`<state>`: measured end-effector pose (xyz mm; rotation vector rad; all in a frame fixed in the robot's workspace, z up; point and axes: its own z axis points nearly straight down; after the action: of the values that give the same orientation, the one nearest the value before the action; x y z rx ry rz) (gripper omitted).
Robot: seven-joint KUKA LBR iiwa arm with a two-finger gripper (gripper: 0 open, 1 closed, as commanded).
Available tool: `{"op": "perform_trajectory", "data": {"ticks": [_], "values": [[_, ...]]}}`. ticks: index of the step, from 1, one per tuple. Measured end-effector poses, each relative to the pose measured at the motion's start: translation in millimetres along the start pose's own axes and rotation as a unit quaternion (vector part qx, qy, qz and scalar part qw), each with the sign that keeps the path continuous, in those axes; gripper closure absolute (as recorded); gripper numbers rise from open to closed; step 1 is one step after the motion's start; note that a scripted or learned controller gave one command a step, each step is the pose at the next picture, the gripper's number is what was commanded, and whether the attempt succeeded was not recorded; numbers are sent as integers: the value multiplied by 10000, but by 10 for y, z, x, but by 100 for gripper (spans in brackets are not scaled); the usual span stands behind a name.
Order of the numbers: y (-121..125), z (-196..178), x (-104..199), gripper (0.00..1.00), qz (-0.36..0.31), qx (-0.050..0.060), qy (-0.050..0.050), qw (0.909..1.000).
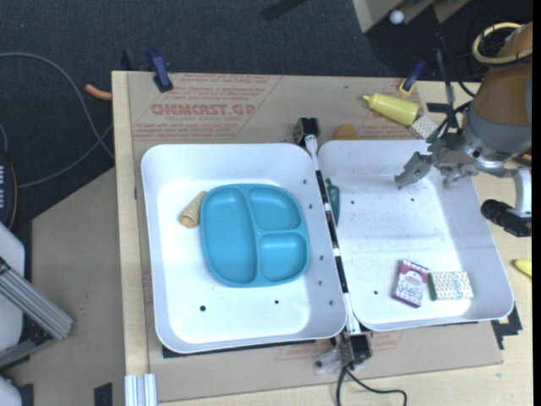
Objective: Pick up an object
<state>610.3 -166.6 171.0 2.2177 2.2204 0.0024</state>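
Lying in the left bin — a smooth, three-compartment blue tray.

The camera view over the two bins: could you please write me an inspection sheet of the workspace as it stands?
Surface: bench under a printed cardboard sheet, bearing the left bin and right bin side by side.
Job's things: blue divided plate in the left bin, a tan piece touching its left edge; patterned packet and checkered packet near the right bin's front; dark green item at its left wall.
Clutter: yellow bottle lying behind the right bin.
Grippers: gripper over the right bin's rear, apart from both packets.
Cables: black cable on the floor, left.
Surroundings: dark carpet.
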Motion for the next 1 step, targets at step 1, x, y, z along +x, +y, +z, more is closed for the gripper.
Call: {"op": "perform_trajectory", "data": {"ticks": [1], "values": [[-1146, 256, 39, 0, 12, 24, 5, 10000]]}}
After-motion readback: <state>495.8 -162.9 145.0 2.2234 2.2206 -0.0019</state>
